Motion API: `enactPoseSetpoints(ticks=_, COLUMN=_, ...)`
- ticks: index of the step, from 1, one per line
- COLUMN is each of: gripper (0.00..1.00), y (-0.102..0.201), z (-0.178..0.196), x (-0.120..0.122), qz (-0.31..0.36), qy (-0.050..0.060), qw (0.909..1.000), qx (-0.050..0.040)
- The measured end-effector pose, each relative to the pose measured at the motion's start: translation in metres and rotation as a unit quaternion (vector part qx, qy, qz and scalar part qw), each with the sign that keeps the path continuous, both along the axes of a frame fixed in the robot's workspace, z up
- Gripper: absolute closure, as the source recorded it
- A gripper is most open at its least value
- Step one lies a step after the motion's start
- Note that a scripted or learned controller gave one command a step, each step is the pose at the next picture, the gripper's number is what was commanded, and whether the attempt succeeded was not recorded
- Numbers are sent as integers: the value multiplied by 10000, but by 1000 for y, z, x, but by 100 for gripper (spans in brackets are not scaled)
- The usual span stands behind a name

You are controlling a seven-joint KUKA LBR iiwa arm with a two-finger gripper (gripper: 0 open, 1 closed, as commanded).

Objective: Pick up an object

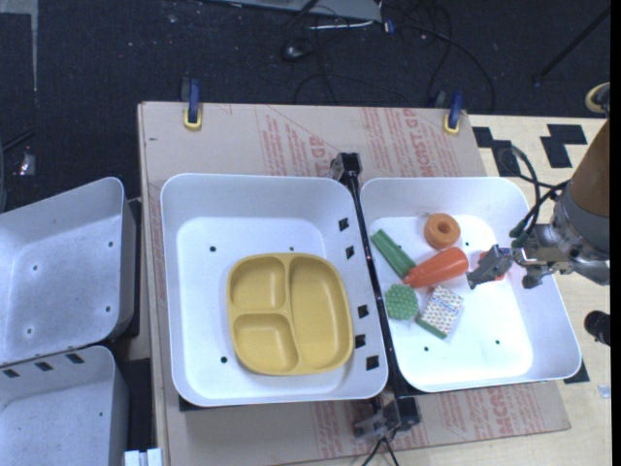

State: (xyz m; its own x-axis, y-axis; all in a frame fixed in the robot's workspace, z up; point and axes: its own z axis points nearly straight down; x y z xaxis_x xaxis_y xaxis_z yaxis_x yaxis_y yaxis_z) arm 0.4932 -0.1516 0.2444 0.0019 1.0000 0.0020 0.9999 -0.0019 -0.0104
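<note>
Pincer (488,268) tips (blurred) beside carrot (438,267)

Red lettering printed on my table (262,124), repeated in strips, upside down from this angle; too faint and small to read. No other text legible.

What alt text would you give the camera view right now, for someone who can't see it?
The gripper hangs over the right bin, just right of an orange carrot. Around the carrot lie an orange ring, a green stick, a green round piece and a speckled sponge. The left bin holds a yellow divided plate.
</note>
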Motion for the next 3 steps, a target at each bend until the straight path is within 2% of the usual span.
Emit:
enactPoseSetpoints(ticks=1, gripper=0, y=0, z=5, x=2, qz=14, qy=-47, qw=10000, qx=-10)
enactPoseSetpoints(ticks=3, gripper=0, y=5, z=-110, x=19, qz=7, qy=-26, qw=10000, qx=-2)
